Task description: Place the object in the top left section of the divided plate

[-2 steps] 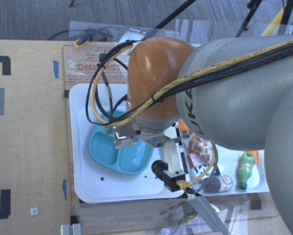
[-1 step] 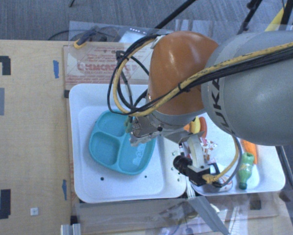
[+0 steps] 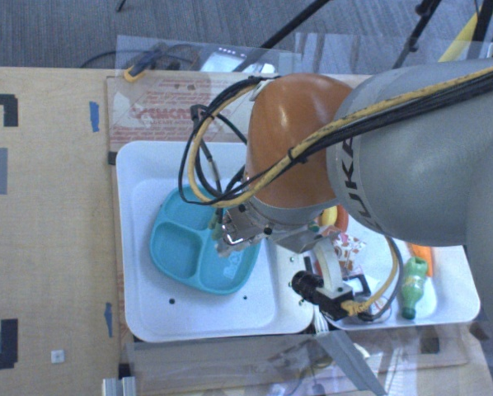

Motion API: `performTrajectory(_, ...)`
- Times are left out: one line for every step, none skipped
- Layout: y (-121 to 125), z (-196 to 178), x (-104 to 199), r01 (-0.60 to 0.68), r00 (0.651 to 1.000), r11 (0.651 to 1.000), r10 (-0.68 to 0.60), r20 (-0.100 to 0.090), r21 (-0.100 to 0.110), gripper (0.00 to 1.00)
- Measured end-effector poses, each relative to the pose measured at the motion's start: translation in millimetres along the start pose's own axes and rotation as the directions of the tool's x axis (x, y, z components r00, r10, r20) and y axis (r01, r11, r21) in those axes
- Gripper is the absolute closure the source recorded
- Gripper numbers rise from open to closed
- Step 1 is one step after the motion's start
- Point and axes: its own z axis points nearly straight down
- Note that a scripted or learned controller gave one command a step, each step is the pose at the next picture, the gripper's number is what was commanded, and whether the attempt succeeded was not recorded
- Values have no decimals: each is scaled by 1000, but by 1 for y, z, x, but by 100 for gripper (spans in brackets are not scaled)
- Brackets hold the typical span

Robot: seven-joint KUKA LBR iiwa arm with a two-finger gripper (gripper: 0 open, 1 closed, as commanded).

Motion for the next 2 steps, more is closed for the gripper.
performTrajectory(-8,42,-24,114,993,993,-114,0,0,100)
performTrajectory(-3,42,-11,208,978,978,-208,1,-3,100)
